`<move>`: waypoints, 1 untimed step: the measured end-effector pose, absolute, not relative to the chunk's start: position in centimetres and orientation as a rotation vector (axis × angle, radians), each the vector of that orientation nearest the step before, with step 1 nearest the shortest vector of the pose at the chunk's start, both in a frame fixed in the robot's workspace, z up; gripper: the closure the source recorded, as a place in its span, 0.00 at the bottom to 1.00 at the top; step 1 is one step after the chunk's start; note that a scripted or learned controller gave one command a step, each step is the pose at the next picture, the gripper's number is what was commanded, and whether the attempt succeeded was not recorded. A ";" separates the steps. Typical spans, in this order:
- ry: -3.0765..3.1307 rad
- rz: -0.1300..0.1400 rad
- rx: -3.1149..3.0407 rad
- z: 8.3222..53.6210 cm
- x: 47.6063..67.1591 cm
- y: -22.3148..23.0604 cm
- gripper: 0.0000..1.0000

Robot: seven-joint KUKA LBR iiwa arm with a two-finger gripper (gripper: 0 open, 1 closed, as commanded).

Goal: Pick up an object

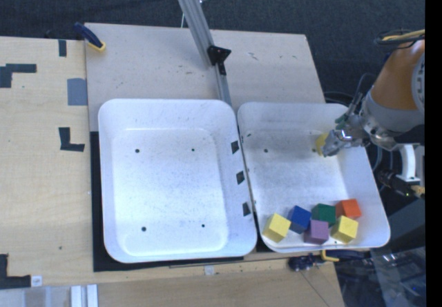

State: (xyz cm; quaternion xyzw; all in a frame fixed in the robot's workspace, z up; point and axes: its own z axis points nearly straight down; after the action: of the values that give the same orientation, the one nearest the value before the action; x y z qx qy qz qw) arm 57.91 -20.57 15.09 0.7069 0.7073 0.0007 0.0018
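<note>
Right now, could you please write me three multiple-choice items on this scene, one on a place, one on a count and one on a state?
1. Where do the loose cubes lie?
A. Left bin
B. Near edge of the right bin
C. On the bench

2. How many cubes sit in that cluster?
A. Three
B. Nine
C. Six

3. How does the gripper stand?
A. Low over the right bin by a small yellow object
B. Over the left bin
C. Among the clustered cubes

Key: 1 B, the cubes crowd the right bin's near edge. 2 C, two yellow, blue, purple, green and orange. 3 A, it is at the right bin's far right side.
</note>
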 end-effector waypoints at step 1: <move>2.222 0.004 2.216 20.3 58.0 -19.5 1.00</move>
State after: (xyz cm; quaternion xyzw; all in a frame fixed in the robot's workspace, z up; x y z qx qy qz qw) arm 58.02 -19.48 20.27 0.7061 0.7081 0.0012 0.0019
